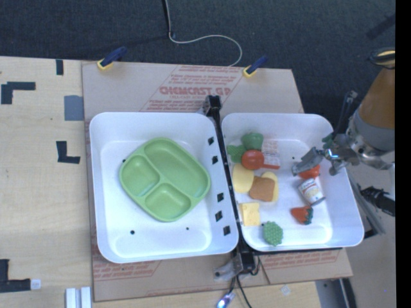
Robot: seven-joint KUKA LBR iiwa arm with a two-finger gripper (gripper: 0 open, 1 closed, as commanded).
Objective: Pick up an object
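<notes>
the end effector (319, 161), its fingers spreading apart with nothing between them, is hovering in the right bin (340, 236) just above a small labelled jar (311, 190), probably light, stiff and slick, best gripped across its round sides.

Single fixed camera above tabletop (38, 172) — looks down at slant, mid-distance; both white bins (106, 191) fully in frame, arm (379, 117) entering from right.
</notes>
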